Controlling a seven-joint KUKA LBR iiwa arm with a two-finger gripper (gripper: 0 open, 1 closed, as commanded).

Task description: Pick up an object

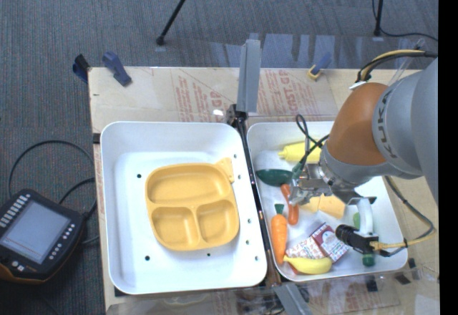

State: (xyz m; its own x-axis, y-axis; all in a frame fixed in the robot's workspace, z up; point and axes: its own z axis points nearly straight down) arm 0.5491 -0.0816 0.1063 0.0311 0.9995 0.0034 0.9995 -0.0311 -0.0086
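**Mia:** Where is the robot's gripper [300, 188]?

**Ben:** It is low in the right white plastic bin [396, 217], in among the toy food. It sits just above a small orange and red stick-shaped toy [290, 207]. I can't tell if the gripper is wide or narrow. The big grey and orange arm [379, 136] hides too much of it.

**Mia:** Is it holding something?

**Ben:** I don't see anything in it. So I think the pick is not done yet.

**Mia:** What can it pick?

**Ben:** Lots! Near the gripper is a long orange toy carrot [278, 235]. To the far side is a yellow toy corn [300, 152] and a dark green leaf-shaped toy [274, 177]. At the near edge lies a yellow toy banana [309, 264], touching a small red and white carton [323, 243].

**Mia:** How should it grab well?

**Ben:** I think it should go for one toy alone, come straight down over its middle, and squeeze across the thin side. The toys lie close together, so it could bump a neighbour or pinch two.

**Mia:** What is in the left white plastic bin [122, 163]?

**Ben:** A yellow plastic tray with three sections [191, 205].

**Mia:** Any words to read?

**Ben:** The brown cardboard sheet on the desk [186, 95] has red print, but it is upside down and too faint. The carton has a picture, too small to read.
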